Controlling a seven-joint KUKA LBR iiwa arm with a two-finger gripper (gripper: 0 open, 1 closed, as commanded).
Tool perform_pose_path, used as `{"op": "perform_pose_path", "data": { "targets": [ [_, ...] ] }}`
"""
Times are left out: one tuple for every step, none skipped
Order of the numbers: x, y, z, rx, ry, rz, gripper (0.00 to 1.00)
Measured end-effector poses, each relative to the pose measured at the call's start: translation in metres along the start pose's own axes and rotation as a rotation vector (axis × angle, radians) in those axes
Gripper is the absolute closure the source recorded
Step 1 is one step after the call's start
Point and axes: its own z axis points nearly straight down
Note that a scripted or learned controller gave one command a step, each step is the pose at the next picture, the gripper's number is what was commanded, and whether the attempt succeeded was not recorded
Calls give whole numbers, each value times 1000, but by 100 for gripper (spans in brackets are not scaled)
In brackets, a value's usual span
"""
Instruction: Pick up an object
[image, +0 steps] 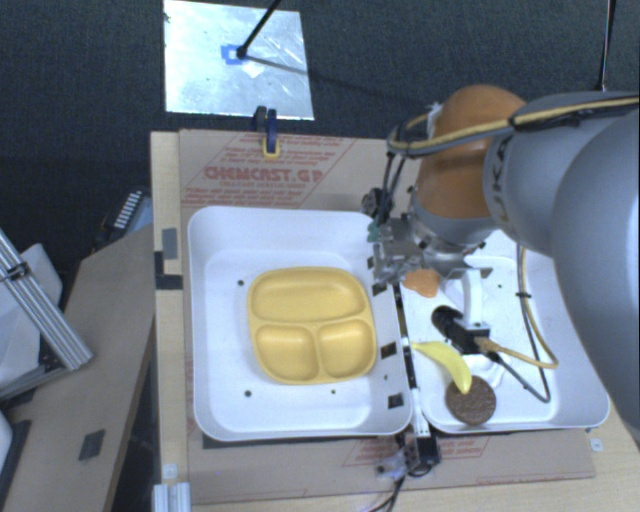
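While the tool (400, 262) hangs over the right bin (560, 390), its state impossible to tell, it should centre squarely above the banana (448, 364) near the brown disc (470, 402).

A yellow banana (447, 362) is lying curved in the right bin (570, 400), near its front left corner. A brown round cookie (470, 402) is sitting flat just in front of it, touching its tip. An orange piece (425, 284) is lying farther back, partly hidden beneath the arm.
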Motion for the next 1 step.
{"op": "perform_pose_path", "data": {
  "targets": [
    [44,-4,-10,-2,-1,1,100]
  ]
}}
